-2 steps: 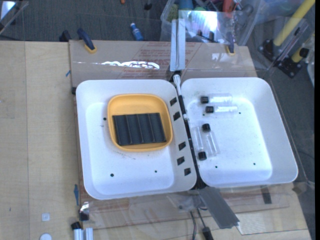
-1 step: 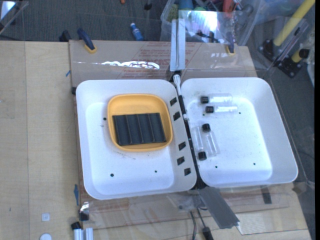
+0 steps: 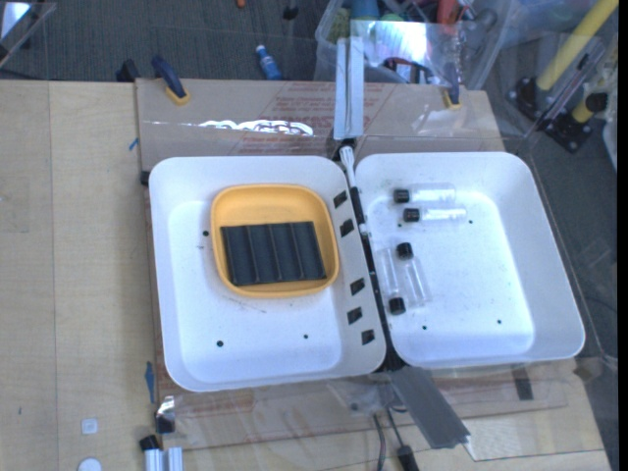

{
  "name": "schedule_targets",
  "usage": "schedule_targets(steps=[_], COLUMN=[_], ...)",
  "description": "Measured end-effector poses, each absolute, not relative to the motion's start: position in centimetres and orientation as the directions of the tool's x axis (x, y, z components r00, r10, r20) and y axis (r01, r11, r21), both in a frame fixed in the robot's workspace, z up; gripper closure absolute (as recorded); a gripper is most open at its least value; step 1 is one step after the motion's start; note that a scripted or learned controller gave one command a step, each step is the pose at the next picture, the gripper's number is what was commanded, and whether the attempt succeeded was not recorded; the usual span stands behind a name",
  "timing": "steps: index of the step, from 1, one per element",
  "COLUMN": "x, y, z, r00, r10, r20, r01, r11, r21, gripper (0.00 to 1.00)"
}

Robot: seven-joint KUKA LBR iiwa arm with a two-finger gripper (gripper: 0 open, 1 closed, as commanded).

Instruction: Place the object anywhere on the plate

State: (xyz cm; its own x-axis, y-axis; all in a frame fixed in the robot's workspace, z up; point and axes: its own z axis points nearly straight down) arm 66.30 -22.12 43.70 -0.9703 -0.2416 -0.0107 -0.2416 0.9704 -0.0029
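Observation:
A yellow plate (image 3: 228, 207) lies in the left white bin (image 3: 186, 332). On it rests a dark grey ribbed block (image 3: 274, 252), lying flat and filling most of the plate's floor. In the right white bin (image 3: 510, 263) lie several clear vials with black caps: one near the top (image 3: 424, 195), one just below it (image 3: 435, 216), and two side by side lower down (image 3: 404, 276).
A clear plastic divider with black clips (image 3: 353, 263) runs between the two bins. A clear tub of coloured items (image 3: 422, 18) stands behind the bins. Small bottles (image 3: 157, 449) lie at the bench's front left. A grey flat piece (image 3: 427, 410) lies in front of the bins.

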Motion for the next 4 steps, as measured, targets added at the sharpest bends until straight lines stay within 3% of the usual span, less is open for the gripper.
schedule_targets(steps=[1,2,3,4], x=[66.81,66.80,66.80,66.79], y=[-22.14,-22.15,-22.13,-22.10], z=[43.70,43.68,43.64,43.58], r00=[-0.834,-0.550,-0.232,0.166], r10=[-0.552,-0.835,-0.973,-0.986], r20=[-0.010,-0.008,-0.005,-0.003], r01=[-0.552,-0.835,-0.973,-0.986], r11=[0.834,0.550,0.232,-0.166], r21=[-0.005,-0.007,-0.008,-0.007], gripper=[1.00,1.00,1.00,1.00])
